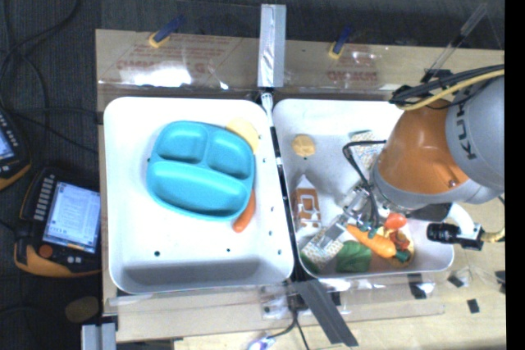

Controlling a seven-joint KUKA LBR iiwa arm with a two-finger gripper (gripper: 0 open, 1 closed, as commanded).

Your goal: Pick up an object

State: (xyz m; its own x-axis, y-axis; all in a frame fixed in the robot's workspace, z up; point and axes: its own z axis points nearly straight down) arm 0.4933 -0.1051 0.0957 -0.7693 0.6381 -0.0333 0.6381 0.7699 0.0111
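Observation:
My gripper [326,241] reaches down into the front of the right bin [328,145], below the orange band of the arm [422,160]. Its tip rests by a white box with orange print [307,205]. Just to its right lie an orange carrot [371,241], a dark green piece [354,258] and a small red and orange toy [398,232]. A round tan cookie [304,146] sits near the back left of the same bin. Nothing shows as held.
The left bin [131,258] holds an upturned blue divided plate [202,168], with a yellow piece [244,131] at its back right and an orange stick [245,215] at its front right. A divider wall [282,193] separates the bins.

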